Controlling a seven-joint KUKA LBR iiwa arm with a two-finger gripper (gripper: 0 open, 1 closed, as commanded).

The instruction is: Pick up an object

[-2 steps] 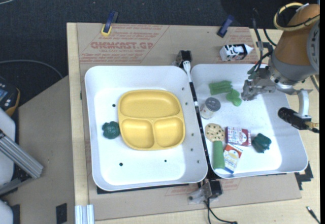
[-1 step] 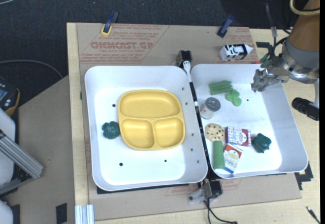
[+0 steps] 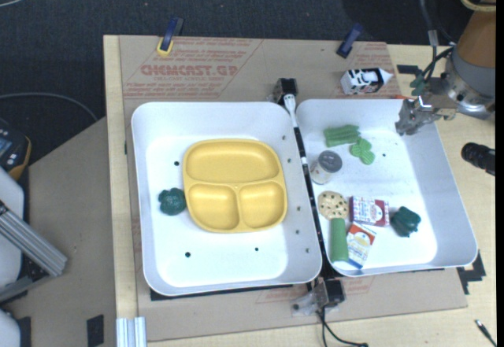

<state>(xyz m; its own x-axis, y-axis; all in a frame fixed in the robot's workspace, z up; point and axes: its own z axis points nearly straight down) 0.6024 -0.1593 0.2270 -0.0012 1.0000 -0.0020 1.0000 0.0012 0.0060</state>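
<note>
My gripper (image 3: 407, 123) hangs over the far right corner of the right bin (image 3: 441, 172), with nothing seen between its fingers. In that bin lie a light green block (image 3: 342, 134), a small green piece (image 3: 363, 152), a grey-lidded jar (image 3: 324, 164) on its side, a cookie (image 3: 332, 204), a green cylinder (image 3: 339, 238), a red and white carton (image 3: 368, 211), a small packet (image 3: 359, 245) and a dark green pepper (image 3: 405, 220). The nearest items, the green block and green piece, sit left of and below the gripper.
The left bin (image 3: 150, 180) holds a yellow divided plate (image 3: 235, 184) and a dark green broccoli piece (image 3: 172, 201). A black and white toy (image 3: 366, 80) lies on the cardboard beyond the right bin. Clamps (image 3: 167, 37) hold the board's far edge.
</note>
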